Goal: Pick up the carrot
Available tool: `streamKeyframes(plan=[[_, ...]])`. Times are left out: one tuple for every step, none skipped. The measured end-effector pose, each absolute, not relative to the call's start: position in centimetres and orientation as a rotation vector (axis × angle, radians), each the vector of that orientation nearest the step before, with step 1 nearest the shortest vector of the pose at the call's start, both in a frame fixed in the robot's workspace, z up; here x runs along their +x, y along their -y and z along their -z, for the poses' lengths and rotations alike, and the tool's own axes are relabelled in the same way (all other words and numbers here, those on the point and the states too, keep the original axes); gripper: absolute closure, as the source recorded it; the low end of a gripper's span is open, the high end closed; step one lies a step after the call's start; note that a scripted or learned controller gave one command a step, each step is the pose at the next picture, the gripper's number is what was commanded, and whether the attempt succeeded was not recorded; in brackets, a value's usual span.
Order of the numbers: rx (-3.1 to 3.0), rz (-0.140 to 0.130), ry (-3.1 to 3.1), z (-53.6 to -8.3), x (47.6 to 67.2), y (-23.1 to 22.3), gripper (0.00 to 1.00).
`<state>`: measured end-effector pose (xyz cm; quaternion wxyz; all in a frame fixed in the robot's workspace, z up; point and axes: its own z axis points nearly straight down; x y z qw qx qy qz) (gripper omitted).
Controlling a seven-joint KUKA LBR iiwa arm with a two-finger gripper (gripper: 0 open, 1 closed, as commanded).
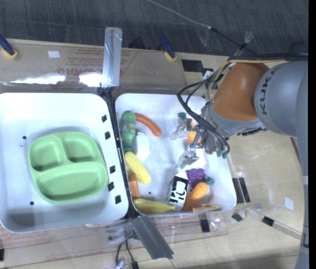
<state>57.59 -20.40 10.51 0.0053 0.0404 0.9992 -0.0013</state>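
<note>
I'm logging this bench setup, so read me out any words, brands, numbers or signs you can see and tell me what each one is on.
"KU": black letters on the grey robot arm, cut off where the casing curves; probably the start of a brand name.
Faint reddish print on the cardboard sheet behind the bins: too blurred to read.
White marks on the small black box in the right bin: too small to read.

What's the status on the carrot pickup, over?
Gripper over the right bin, fingers apart, holding nothing. Carrot lies at the bin's near right corner, untouched. Purple toy and black carton crowd against it.
</note>
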Motion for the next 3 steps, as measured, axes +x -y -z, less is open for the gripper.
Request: streamKeyframes(plan=[[0.602, 0.001, -3.079, -9.4, 62.4, 21.0, 0.00], [0.588, 0.003, -3.078, -10.6, 62.6, 20.8, 1.00], [1.358, 0.000, -2.831, -16.0, 60.2, 17.5, 1.00]])
